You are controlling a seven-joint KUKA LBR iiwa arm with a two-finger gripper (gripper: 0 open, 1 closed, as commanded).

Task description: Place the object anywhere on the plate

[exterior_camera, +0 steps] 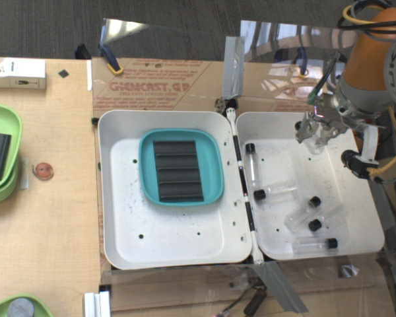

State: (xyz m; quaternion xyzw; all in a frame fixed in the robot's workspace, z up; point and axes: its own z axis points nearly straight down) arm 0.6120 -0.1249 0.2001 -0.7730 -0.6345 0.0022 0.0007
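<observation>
From where I stand, the arm reaches in over the far right corner of the right bin, and its gripper hangs above the bin floor near the back wall, with nothing showing between its tips; whether the pincer is apart or together I cannot tell from this slant. The things to be moved are clear vials with black caps, lying loose in that bin: one long vial lies along the left wall, another just below it, and a few more are scattered toward the near right corner. The teal plate sits in the left bin, well apart from the gripper, with a dark ribbed insert on it. I judge the picking step is in hand, nothing yet grasped. The next move calls for descending squarely onto one vial, closing across its narrow body, then carrying it over the divider to the plate.
</observation>
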